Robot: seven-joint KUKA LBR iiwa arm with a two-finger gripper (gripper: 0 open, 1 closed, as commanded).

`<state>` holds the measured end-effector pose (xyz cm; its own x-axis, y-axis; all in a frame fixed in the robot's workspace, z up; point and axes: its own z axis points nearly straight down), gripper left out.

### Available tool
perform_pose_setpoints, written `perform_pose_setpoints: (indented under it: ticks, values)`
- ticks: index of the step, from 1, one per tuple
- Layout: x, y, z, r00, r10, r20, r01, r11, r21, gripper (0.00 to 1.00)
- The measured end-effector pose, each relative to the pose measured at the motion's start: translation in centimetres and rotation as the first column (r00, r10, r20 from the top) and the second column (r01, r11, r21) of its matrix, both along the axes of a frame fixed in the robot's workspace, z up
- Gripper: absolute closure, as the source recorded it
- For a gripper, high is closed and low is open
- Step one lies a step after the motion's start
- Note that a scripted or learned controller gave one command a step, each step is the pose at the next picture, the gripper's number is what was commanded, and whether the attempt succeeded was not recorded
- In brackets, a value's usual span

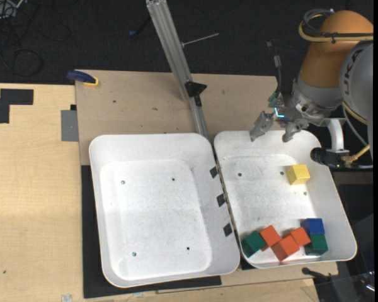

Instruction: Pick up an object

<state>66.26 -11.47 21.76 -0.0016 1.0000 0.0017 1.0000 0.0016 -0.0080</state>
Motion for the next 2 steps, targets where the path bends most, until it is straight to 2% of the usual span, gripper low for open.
perform_pose_setpoints:
  ticks: [1, 2]
  values:
    - [0.1, 0.0, 0.3, 1.0, 0.003, 0.004, -0.003, 1.0, -0.002, 0.0]
    - [-0.3, -0.9, -5.1, 1.0, -0.002, -0.001, 0.002, 1.0, -0.002, 0.0]
